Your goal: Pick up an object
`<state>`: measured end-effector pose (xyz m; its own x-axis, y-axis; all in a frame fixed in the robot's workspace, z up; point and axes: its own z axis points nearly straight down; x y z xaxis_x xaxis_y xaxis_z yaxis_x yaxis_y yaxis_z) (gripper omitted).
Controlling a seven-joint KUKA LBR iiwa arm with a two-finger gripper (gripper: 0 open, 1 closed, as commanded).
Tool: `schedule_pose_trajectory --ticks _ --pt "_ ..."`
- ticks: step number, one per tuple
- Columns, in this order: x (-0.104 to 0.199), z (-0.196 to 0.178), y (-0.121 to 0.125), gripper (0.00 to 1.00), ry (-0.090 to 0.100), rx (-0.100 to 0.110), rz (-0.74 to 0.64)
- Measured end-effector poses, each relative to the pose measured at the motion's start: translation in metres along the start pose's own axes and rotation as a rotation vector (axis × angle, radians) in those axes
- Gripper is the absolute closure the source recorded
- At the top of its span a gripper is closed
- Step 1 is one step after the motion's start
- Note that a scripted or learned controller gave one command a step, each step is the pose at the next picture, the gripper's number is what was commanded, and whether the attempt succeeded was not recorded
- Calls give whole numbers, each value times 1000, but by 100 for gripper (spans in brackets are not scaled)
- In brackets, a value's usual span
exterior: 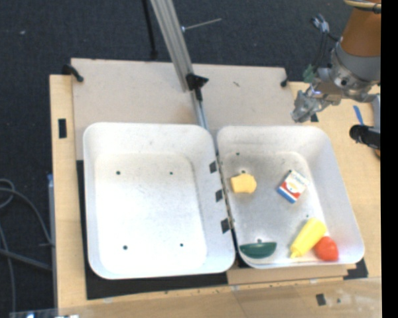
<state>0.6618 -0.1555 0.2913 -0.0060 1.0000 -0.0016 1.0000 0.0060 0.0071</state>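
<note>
The gripper [305, 106] hangs just past the right bin's [338, 171] far rim; I cannot tell how wide it stands. The small box [291, 187] lies inside that bin, nearest, toward the camera.

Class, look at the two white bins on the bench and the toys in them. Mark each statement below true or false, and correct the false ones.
1. The red ball touches the yellow bottle. True.
2. The green dish lies in the left bin. False: it lies in the right bin.
3. The gripper hangs above the right bin's far edge. True.
4. The small box is all green. False: it is white, blue and red.
</note>
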Motion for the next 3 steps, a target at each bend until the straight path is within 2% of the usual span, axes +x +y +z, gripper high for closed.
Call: schedule_pose_trajectory --ticks 1,3 --pt "33 3 -25 100 0 6 2" --pt "123 36 -77 100 2 8 1"
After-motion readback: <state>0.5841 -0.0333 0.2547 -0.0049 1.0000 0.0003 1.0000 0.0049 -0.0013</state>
